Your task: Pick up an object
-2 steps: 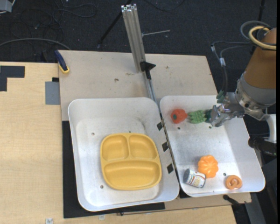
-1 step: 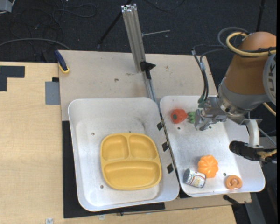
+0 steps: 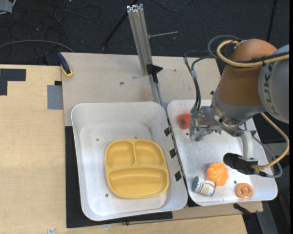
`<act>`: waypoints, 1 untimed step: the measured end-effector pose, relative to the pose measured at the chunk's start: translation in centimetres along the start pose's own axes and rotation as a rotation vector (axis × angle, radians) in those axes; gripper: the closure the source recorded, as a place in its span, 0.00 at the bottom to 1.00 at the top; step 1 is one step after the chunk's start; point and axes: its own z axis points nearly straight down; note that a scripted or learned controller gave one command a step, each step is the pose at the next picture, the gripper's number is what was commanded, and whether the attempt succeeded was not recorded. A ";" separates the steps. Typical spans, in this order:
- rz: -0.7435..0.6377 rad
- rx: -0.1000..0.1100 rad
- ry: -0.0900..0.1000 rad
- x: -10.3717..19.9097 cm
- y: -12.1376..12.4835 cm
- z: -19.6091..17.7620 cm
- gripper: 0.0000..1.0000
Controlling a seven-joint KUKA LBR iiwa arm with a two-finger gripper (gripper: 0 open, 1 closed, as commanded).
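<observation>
Gripper [image 3: 198,130] low in the right bin [image 3: 263,191]; whether it's apart or together, you can't tell.
Nothing visibly lifted; red piece [image 3: 184,121] sits just beside it, so your pick remains undone.

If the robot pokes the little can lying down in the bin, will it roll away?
Probably. The little can lies on its side in the right bin, so a push across it would likely roll it. The orange pumpkin toy beside it might stop it.

floor [image 3: 63,13]: dark, cables | bench [image 3: 24,145]: light wood | post [image 3: 139,38]: aluminium, upright
</observation>
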 end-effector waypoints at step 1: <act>-0.001 -0.001 0.000 5.6 0.5 0.3 1.00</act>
